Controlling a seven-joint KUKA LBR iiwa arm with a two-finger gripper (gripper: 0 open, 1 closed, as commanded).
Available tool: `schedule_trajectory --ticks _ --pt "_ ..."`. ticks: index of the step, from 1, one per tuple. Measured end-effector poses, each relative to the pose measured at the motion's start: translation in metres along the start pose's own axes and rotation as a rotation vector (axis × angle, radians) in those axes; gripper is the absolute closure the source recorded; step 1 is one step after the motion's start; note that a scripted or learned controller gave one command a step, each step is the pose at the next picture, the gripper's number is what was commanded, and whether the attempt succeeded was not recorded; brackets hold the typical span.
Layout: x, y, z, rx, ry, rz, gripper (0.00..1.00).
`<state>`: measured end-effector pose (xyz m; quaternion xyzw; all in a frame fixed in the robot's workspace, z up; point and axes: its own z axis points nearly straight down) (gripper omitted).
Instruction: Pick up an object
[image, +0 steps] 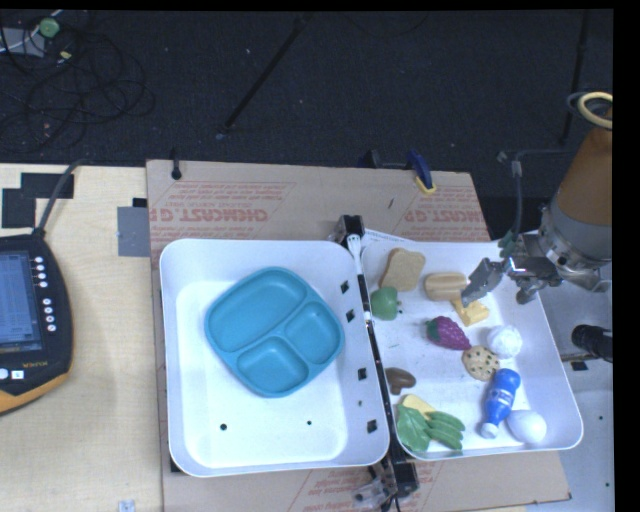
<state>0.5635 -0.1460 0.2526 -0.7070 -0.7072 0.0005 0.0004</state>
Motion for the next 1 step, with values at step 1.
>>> schedule_trajectory --ticks 1 --pt "0.0053 0.0069 0.1664 0.011 0.004 -0.001 0.00"
